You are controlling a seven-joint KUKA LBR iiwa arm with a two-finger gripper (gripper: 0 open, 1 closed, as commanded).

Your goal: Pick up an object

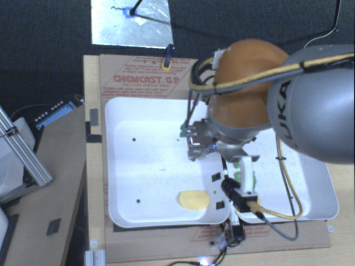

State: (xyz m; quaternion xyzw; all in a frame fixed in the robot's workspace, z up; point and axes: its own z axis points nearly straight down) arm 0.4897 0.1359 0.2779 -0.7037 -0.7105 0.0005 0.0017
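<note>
Yellow oval object [193,200] in left bin [127,148], long axis left-right; gripper [195,143] above bin middle, claw state cannot be told

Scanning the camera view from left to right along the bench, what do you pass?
Metal rails at the left edge → left white bin → yellow object lying near that bin's front edge → green-and-white object below the arm's wrist → right white bin.

The arm [288,98] hides the right bin [316,193] (most of it) and runs off the right edge
</note>
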